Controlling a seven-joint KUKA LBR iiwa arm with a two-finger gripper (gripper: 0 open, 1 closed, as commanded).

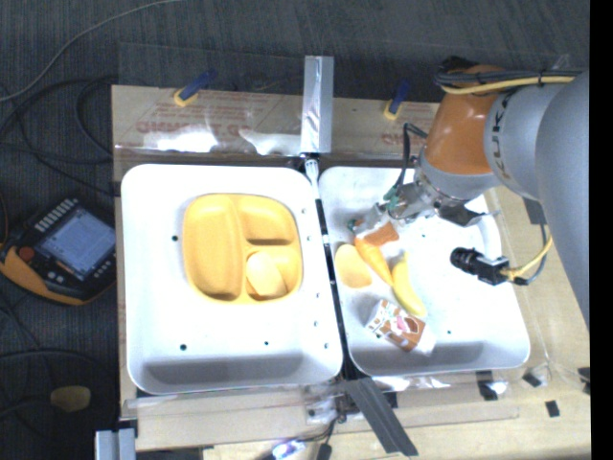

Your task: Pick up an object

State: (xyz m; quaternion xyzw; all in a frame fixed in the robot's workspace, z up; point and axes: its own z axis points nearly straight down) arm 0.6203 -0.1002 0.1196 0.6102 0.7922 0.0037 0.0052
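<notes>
1. Where the right bin (498, 338) holds its cluster of objects, an orange carrot-like piece (376, 237) lies near the bin's upper left, just under the gripper (397, 202).
2. Beside the orange piece, a pale yellow rounded piece (351, 266) rests against the bin's left wall, and a yellow banana (407, 288) lies slanted just right of it, touching or nearly touching the orange piece's lower end.
3. Below the banana sits a small printed packet (396, 325), white with red and brown marks, tilted on the bin floor.
4. Whether the gripper is spread or pinching anything cannot be told; its tip is a dark tangle of parts right above the orange piece.
5. Above the gripper, the orange band (458, 132) leads into the grey arm (546, 151) entering from the right; a black cable end (476, 262) hangs over the bin's right part.
6. Left bin (153, 348) carries a yellow divided tray (239, 246), lying flat near its middle.
7. Both bins sit on the desk (144, 103).
</notes>
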